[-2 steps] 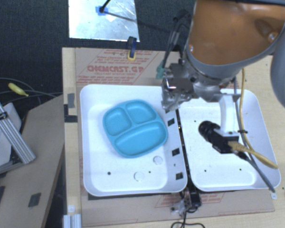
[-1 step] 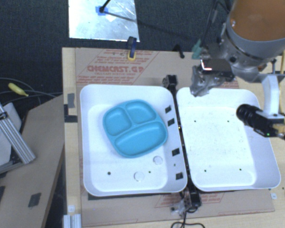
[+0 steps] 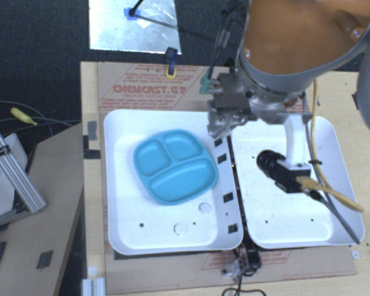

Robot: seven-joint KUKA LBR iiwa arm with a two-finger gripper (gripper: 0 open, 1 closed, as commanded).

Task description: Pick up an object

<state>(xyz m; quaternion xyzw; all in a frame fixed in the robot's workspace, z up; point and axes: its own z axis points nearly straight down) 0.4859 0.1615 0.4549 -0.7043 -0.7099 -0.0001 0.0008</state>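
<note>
Blue plastic divided plate (image 3: pixel 174 165), rounded at the corners and split into three compartments, two small ones on the far side and one long one on the near side. Lying flat and slightly turned on the floor of the shallow white left bin (image 3: pixel 120 165), about midway across it, with bare white floor on every side. Just past the plate's far right corner, the grey metal two-finger gripper (image 3: pixel 219 128), low over the ridge where the two bins meet, close to the plate yet apart from it. Spread or clenched: cannot tell from this angle. Above and to the right of the plate, the grey arm with its broad orange band (image 3: pixel 296 29), looming over the far end of the shallow white right bin (image 3: pixel 277 217). Near the plate's near right edge, a small pale round disc (image 3: pixel 205 208); a second pale disc (image 3: pixel 180 229) a little nearer the camera. Along the ridge to the right of the plate, a row of small black square tabs (image 3: pixel 222 159). Beyond the plate, under both bins, a brown cardboard sheet with red print (image 3: pixel 148 88), a yellow-and-blue clamp (image 3: pixel 171 63) at its far edge. Farther beyond the plate, a shiny metal sheet (image 3: pixel 120 17) on dark ground.
</note>
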